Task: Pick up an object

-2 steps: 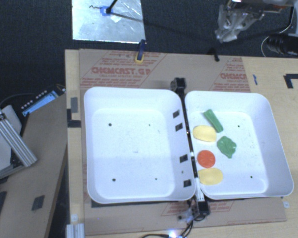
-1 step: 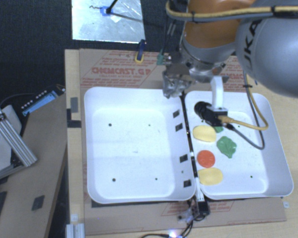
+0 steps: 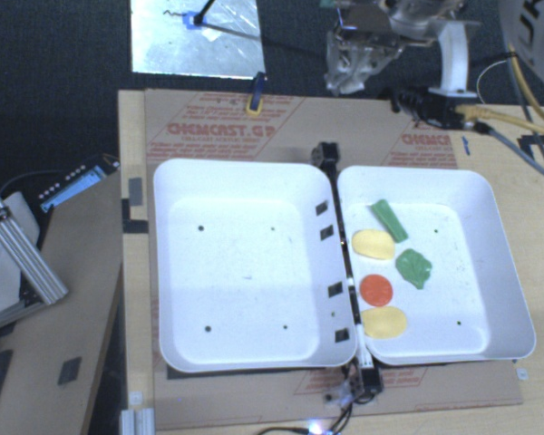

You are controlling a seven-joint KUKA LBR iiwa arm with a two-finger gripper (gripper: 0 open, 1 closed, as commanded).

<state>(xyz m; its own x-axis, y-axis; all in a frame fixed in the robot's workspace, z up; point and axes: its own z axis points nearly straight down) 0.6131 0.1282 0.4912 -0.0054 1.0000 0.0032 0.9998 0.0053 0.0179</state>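
The right bin (image 3: 500, 234) holds several small things along its left side. A long green piece (image 3: 389, 220) lies at the top, with a pale yellow lump (image 3: 373, 244) just below it. A darker green lump (image 3: 413, 267) sits to the right, a red disc (image 3: 375, 290) lies beneath the yellow lump, and a second yellow lump (image 3: 384, 322) is nearest the front. My gripper (image 3: 349, 69) hangs high beyond the bins' far edge, over the cardboard, well away from all of them. Nothing shows in it.
The left bin (image 3: 245, 261) stands beside the right one, joined by black clips (image 3: 328, 234) along the seam. A silver sheet (image 3: 195, 21) lies at the back left, and a yellow and blue clip (image 3: 254, 98) sits on the cardboard (image 3: 218, 125). Cables (image 3: 499, 116) trail at the back right.
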